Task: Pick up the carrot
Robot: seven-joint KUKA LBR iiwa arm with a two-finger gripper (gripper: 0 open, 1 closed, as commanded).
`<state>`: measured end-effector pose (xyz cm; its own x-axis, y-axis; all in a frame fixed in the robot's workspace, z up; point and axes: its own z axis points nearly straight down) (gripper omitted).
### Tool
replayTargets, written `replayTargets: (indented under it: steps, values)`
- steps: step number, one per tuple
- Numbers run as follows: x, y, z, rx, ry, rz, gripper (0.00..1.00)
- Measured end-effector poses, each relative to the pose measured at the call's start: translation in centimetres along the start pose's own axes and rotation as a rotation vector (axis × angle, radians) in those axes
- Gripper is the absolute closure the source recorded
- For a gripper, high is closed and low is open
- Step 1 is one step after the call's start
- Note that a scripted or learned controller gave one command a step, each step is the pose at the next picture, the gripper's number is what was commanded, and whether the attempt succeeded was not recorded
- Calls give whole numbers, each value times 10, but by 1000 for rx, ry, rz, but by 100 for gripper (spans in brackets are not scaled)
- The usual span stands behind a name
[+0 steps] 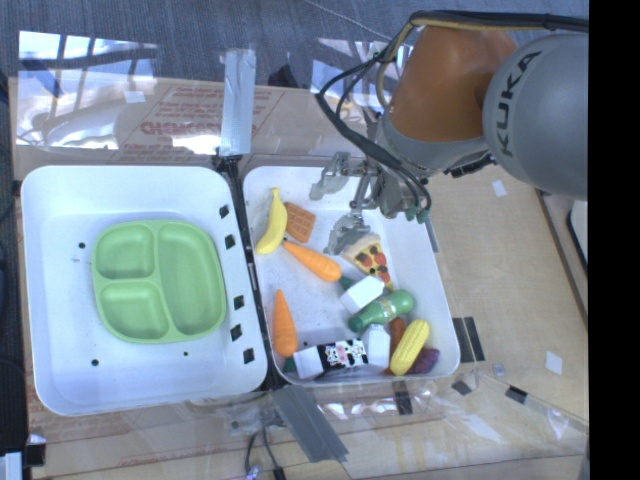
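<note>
Orange carrot (pixel 311 261) lies in the right bin (pixel 440 298), just below the banana (pixel 271 222) and the cracker (pixel 298 221). A second carrot (pixel 284 324) sits lower, near the bin's left wall. Pizza slice (pixel 366 255) and green bottle (pixel 380 309) crowd the carrot's right. The jaws (pixel 352 230) hang above and right of it; I cannot tell how wide they are.

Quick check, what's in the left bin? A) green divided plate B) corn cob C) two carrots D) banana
A: the green divided plate sits alone in the left bin; the banana, both carrots and the corn lie in the right bin.
</note>
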<state>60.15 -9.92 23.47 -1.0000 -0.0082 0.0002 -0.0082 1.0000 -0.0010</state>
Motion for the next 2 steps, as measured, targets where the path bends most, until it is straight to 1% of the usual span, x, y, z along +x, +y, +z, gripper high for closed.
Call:
replayTargets:
  steps: [1,2]
  values:
    - [12,-10,119,-4,6,-376,0]
    - [34,-24,143,-2,0,-335,0]
